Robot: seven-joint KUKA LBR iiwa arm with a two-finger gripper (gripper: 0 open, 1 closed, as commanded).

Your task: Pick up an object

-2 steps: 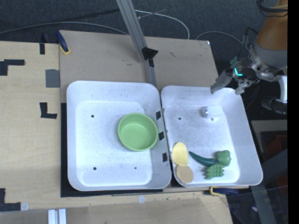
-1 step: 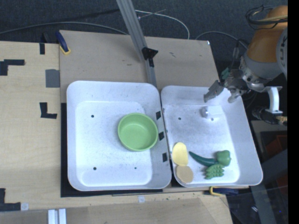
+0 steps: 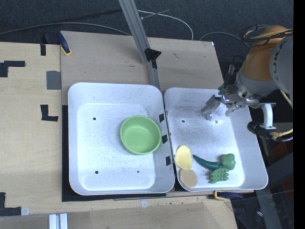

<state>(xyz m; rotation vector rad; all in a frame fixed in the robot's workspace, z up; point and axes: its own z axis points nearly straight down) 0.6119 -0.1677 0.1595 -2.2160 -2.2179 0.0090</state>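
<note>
Gripper (image 3: 220, 107) fingers are seen spread apart and empty, poised over the right bin (image 3: 248, 142) at its twelve o'clock end. Toy vegetables (image 3: 220, 166) are clustered at six o'clock, well apart from it. A descent should be centred on one piece, the neighbours being avoided.

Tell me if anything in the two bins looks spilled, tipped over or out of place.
Nothing stands out. The green bowl sits upright in the left bin. The yellow piece, tan disc and green toys lie clustered at the near end of the right bin, none spilling out.
</note>
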